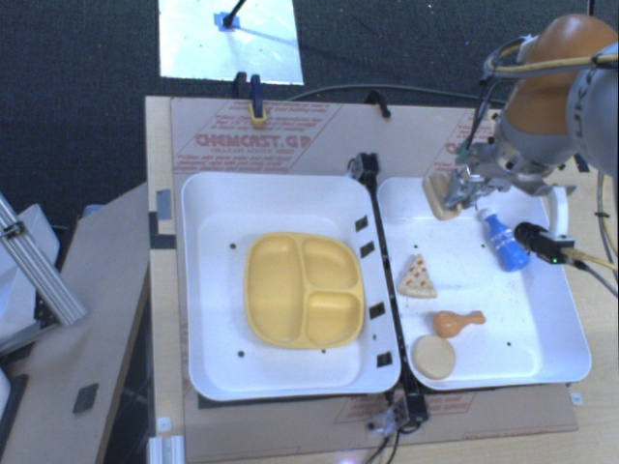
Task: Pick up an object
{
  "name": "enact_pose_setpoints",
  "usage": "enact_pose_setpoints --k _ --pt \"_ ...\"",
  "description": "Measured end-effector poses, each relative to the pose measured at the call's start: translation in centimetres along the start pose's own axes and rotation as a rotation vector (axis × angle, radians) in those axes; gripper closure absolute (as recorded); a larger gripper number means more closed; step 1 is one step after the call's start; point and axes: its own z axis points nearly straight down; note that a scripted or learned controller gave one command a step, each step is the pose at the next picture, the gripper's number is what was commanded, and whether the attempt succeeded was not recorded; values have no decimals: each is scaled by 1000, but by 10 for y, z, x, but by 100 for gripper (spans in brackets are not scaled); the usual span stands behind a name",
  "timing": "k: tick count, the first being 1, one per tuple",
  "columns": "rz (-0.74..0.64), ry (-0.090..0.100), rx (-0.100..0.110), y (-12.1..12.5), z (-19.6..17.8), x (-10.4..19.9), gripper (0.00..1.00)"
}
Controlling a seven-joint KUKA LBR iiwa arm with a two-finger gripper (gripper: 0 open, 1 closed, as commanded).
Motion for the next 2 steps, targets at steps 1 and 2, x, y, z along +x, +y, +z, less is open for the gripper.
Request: enact_pose_setpoints --k 1,2 --pt "-4 2 6 -15 6 46 100" --pt "-5 3 7 -28 8 91 100"
